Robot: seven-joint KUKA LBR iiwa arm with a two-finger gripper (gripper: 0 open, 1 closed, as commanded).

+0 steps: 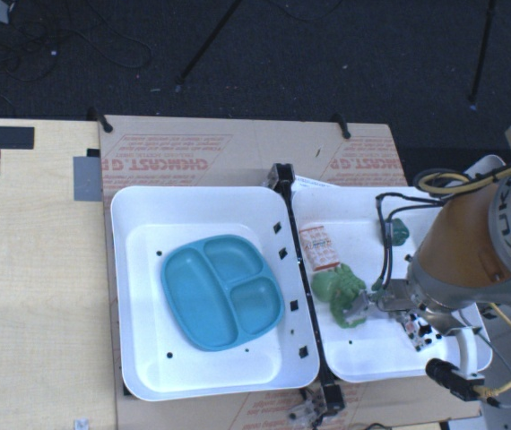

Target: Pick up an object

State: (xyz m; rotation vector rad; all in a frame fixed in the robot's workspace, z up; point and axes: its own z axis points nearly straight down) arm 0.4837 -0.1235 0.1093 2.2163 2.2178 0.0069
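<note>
At the lower right of the frame, in the right bin (pixel 363 370), my gripper (pixel 361 305) sits against the green toy (pixel 338 288); whether the fingers are clenched on it I cannot tell; I judge this the grasp step; next, close firmly and lift straight.

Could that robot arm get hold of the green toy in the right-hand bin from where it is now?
Probably yes. The gripper is already at the green toy in the right bin, with nothing lying over the toy; a printed card sits just beside it.
</note>
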